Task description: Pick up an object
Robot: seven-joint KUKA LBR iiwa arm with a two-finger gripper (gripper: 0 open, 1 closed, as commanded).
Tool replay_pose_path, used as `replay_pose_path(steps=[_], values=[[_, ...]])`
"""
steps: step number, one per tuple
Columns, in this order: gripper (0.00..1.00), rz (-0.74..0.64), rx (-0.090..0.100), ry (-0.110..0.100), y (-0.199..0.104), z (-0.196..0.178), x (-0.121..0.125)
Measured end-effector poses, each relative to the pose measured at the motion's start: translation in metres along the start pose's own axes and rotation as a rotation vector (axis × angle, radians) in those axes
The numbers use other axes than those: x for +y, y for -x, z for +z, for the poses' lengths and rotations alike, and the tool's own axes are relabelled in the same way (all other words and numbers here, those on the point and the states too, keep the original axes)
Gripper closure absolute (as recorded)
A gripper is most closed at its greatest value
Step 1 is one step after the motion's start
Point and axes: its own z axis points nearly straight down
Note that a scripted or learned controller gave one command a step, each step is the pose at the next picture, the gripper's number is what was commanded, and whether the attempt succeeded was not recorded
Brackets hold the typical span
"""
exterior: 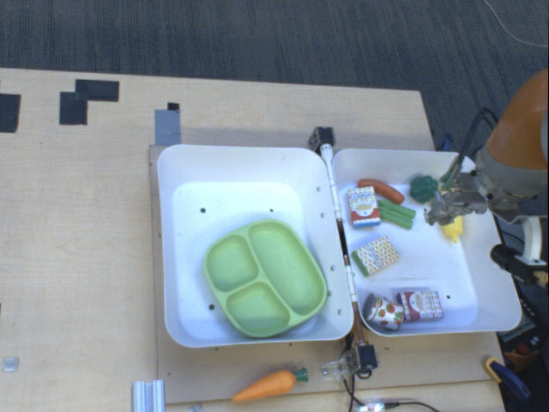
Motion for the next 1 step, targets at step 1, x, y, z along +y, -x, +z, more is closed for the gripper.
replay_pose_path(steps=[1], values=[[1.0, -0.002, 0.004, -0.002, -0.0675, -0.0445, 0.0522]])
